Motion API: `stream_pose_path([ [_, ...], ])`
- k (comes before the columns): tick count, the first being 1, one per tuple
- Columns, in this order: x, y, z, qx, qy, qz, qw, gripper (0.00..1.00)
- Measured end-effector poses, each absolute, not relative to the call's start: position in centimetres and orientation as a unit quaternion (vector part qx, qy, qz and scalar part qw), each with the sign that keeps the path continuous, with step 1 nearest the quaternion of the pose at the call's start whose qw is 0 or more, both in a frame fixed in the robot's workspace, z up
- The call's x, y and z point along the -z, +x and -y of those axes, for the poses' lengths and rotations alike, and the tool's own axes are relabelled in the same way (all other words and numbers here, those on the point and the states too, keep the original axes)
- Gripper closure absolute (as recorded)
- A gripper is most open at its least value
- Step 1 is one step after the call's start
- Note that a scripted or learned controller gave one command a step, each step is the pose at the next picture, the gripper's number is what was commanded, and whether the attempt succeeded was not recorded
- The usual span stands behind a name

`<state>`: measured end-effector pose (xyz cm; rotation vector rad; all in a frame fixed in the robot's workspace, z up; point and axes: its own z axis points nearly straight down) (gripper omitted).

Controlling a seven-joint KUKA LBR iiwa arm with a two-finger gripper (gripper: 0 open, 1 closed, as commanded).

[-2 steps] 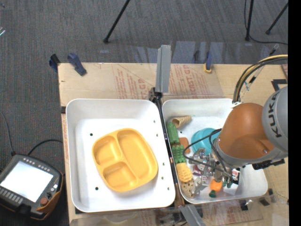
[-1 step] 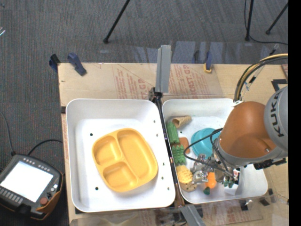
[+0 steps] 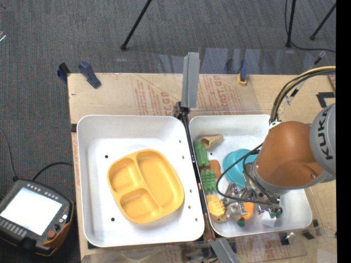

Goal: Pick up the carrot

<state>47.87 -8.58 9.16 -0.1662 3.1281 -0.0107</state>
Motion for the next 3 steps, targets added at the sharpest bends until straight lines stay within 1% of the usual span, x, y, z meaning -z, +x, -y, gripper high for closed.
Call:
stream_pose_path([
  [1,-19.0,50.5,-0.2,-0.0011,0.034,-0.999,0.003,1.0],
  [2,-24.8,52.7,4.9,-0.0002,0.179,-0.984,0.001,1.0],
  [3,-24.7,52.7,4.9,0.0,0.178,-0.984,0.0,0.0],
])
